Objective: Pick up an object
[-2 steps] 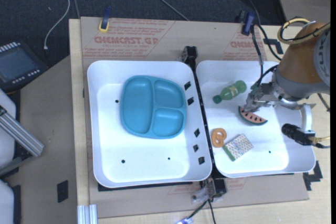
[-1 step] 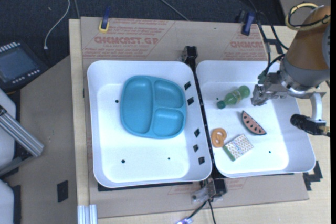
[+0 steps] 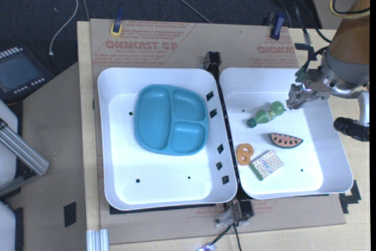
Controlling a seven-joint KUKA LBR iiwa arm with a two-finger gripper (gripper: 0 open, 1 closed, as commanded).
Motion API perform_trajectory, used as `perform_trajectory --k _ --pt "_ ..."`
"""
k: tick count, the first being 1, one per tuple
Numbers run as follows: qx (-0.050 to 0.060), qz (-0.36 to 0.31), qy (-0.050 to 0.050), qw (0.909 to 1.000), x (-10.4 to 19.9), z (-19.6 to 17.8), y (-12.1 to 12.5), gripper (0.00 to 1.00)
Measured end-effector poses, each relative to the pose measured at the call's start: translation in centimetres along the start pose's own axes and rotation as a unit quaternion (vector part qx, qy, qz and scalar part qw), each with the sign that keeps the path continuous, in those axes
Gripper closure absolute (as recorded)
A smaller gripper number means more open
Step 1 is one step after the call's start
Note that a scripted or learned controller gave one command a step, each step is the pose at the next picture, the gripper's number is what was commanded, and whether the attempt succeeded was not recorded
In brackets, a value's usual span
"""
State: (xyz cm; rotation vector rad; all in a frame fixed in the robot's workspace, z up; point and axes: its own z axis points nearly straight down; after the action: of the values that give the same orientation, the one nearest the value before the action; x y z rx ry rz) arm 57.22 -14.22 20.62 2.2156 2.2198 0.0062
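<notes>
The right bin holds a green bottle-shaped toy, a watermelon slice toy, an orange pretzel-like ring and a small green-edged checkered packet. My gripper hangs over the upper right part of this bin, just right of the green toy's top end. It sits close to the toy, and nothing shows between its fingers.
The left bin carries a blue divided plate. A black divider with clips runs between the bins. Cardboard bench surrounds them, with blue clamps at the back edge and cables on the floor beyond.
</notes>
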Motion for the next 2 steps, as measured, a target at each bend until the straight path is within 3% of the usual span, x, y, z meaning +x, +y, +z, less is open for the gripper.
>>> perform_trajectory --k 1,2 --pt "-0.001 0.000 0.000 1.0000 0.0 -5.5 0.2 1.00" --pt "0.004 -0.001 0.002 1.0000 4.1 -4.8 -1.0 1.00"
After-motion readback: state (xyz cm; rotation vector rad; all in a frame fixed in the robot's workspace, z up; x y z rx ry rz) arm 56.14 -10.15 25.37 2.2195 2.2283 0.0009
